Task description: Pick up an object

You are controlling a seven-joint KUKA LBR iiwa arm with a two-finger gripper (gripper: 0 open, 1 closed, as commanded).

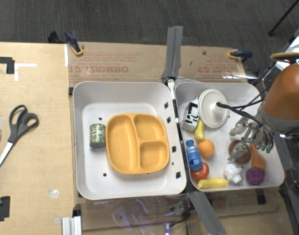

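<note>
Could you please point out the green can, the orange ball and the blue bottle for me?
green can (97, 135): camera view, its side label.
orange ball (206, 147): camera view, its top.
blue bottle (193, 155): camera view, its body.

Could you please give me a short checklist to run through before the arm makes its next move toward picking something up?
1. Gripper is over the right bin, where most of the objects lie: ok.
2. A target sits under the gripper: ok, the brown round object is directly below it.
3. Object already between the fingers: cannot tell, the wrist hardware hides the contact.
4. Room around the target: not ok, the orange cone-shaped piece, white crumpled object and purple ball crowd close.
5. Black cables clear of the white round lid: not ok, they cross over it.
6. Left bin's yellow divided plate and small can out of the path: ok.
</note>
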